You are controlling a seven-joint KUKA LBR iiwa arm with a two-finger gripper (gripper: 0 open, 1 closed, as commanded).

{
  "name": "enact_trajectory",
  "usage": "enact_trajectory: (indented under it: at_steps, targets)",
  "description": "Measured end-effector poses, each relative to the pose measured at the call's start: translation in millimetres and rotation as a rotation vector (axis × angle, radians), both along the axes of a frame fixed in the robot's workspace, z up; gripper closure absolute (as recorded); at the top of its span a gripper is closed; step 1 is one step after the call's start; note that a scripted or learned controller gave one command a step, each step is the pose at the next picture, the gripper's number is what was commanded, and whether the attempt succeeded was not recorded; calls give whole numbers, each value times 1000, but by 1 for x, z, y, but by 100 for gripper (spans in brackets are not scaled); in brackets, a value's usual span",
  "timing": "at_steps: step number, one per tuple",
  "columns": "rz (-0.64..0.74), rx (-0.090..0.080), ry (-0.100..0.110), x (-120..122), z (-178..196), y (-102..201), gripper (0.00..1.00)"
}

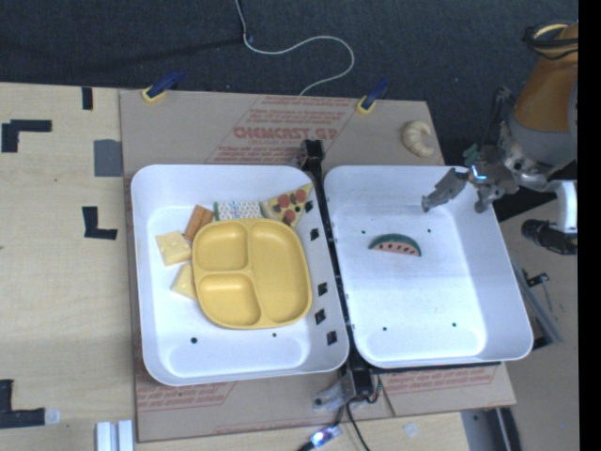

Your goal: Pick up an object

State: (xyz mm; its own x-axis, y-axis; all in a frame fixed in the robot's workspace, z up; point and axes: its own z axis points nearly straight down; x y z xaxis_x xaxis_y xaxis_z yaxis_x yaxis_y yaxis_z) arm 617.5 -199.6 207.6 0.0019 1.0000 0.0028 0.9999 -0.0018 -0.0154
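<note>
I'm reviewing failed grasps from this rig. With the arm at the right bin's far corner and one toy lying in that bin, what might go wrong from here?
1. The watermelon slice lies flat on the right bin floor, so the fingers may slide over it.
2. The gripper sits near that bin's far rim and may clip it when descending.
3. In the left bin, the pizza slice and crackers crowd the yellow divided plate, hampering a grasp there.

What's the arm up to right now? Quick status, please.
Gripper over right bin's far corner, fingers open, holding nothing. Watermelon slice lies alone in that bin, untouched. Nothing in the way.
</note>
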Motion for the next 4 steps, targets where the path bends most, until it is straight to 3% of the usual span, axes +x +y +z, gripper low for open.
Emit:
enact_trajectory:
  at_steps: [1, 2, 4]
  targets:
    - [3, -3, -14, 3, 9, 0, 0]
    - [3, -3, -9, -8, -44, -2, 0]
    - [6, -5, -15, -6, -125, 5, 0]
